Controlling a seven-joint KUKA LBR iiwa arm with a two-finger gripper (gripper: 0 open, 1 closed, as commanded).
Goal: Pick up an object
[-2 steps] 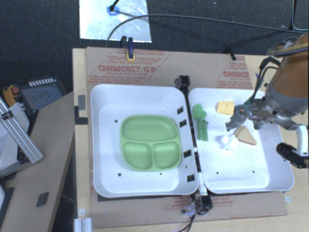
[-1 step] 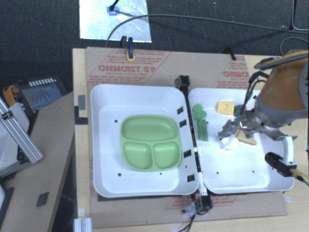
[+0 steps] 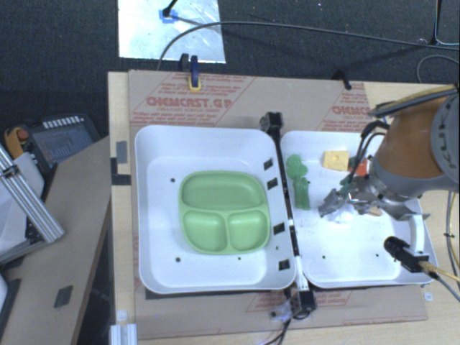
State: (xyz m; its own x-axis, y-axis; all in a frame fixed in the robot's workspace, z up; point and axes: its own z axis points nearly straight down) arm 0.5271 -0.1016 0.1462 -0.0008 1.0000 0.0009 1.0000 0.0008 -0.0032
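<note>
In the right bin [image 3: 345, 268] a green toy-like object [image 3: 297, 181] lies along the left wall. Near the bin's far edge sits a small yellow block [image 3: 335, 159]. My gripper [image 3: 335, 204] hangs low over the middle of this bin, just right of the green object and in front of the yellow block. Nothing shows between its tips, and the wrist hides the floor beneath it.
The left bin [image 3: 154, 192] holds a green divided plate [image 3: 221, 211] with three compartments. A black-clipped divider [image 3: 282, 192] runs between the two bins. The arm [image 3: 413, 146] covers the right bin's far right side. The bins sit on cardboard [image 3: 237, 99].
</note>
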